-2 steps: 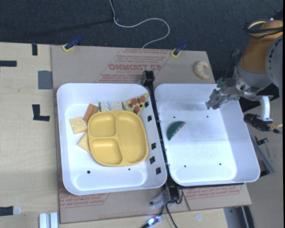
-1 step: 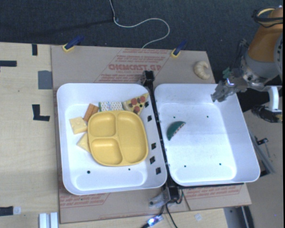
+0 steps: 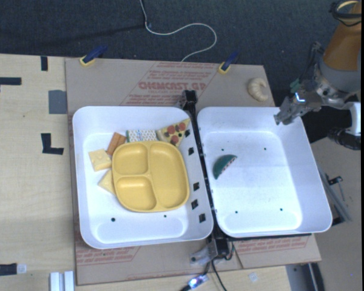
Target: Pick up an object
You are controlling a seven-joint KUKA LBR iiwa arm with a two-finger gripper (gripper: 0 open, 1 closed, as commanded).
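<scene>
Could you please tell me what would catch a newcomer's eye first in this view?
Probably the yellow three-compartment plastic plate in the left white bin, lying on top of small flat food-like pieces. Next, the lone green wedge-shaped piece in the right white bin. The arm's tool hangs at that bin's far right corner.

Setting, seen from above: pale wood-grain desk point(image 3: 24, 180) with black tape marks point(image 3: 48, 143) and a grey patch point(image 3: 57, 100). Brown cardboard sheet point(image 3: 164, 83) with red print lies on the desk, fixed at its far edge by two blue-and-yellow clamps point(image 3: 94, 54). Dark blue carpet floor point(image 3: 67, 14) beyond, crossed by a thin white cable point(image 3: 182, 32). Even, soft light.
</scene>
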